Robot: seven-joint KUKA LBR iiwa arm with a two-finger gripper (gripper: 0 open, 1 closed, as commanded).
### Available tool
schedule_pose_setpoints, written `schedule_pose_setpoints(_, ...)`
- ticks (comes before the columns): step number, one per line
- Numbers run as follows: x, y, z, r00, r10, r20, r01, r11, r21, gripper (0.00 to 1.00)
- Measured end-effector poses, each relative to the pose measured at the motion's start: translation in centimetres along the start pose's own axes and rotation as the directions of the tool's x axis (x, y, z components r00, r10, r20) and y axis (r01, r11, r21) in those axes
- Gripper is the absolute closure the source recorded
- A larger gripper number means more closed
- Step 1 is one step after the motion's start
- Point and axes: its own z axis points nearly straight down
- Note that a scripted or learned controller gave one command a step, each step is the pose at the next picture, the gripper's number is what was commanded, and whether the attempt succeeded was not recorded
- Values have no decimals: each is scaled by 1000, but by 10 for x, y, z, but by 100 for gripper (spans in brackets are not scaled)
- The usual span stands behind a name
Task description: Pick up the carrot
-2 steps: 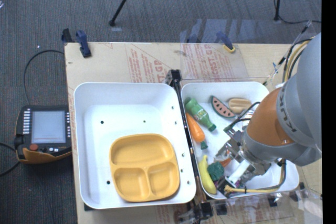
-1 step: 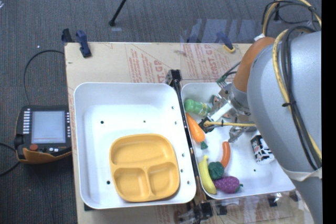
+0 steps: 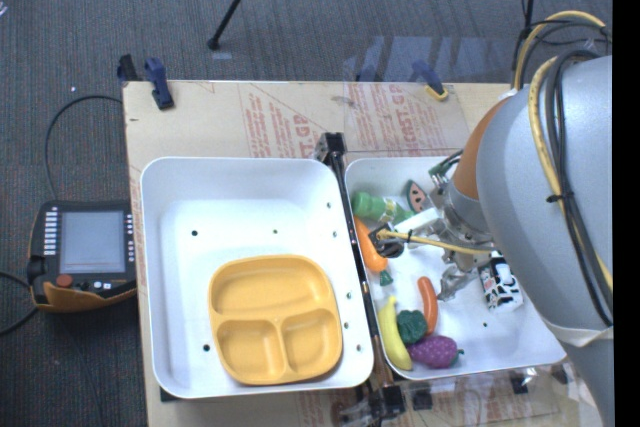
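So the carrot [image 3: 371, 253] is lying in the right bin [image 3: 545, 345], snug against its left wall, long axis running roughly top-left to bottom-right with the green top at the lower end. The gripper [image 3: 452, 277] sits just to the right of it, a bit lower in the view, so I'd guess the coming move is a short shift left. Can't tell how the gripper is set; the arm hides too much.

Same bin also has a green bottle [image 3: 378, 207], banana [image 3: 395, 335], broccoli [image 3: 412, 325], grapes [image 3: 433, 350], a sausage [image 3: 428, 301] and a little milk carton [image 3: 502, 285]. The left bin [image 3: 175, 215] holds a yellow tray [image 3: 275, 318].
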Motion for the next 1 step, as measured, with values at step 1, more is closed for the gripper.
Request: schedule_pose_setpoints(1,0,-4,-8,1000,-16,9,16,1000,8,100)
